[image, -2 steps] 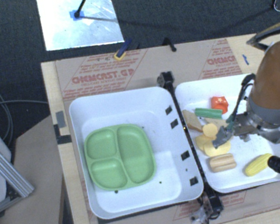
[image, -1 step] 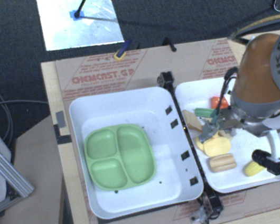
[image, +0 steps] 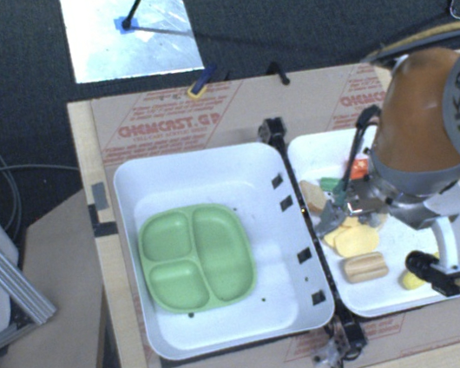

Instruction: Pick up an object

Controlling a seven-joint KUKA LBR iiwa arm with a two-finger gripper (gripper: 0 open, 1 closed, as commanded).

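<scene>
A flat yellow wavy-edged piece (image: 354,241) is seen in the right white bin (image: 312,152), just beside the end effector (image: 334,213) at its 5 o'clock. A tan cylindrical block (image: 364,267) lies below, long axis running 3 to 9 o'clock. Whether the end effector is apart or together cannot be told (its tip is a dark blur). A green divided tray (image: 197,257) rests in the left white bin (image: 200,162). "CHEMCAST GP" is printed on the worktop (image: 166,119) sheet, and "KU" is read on the arm (image: 430,117).
</scene>
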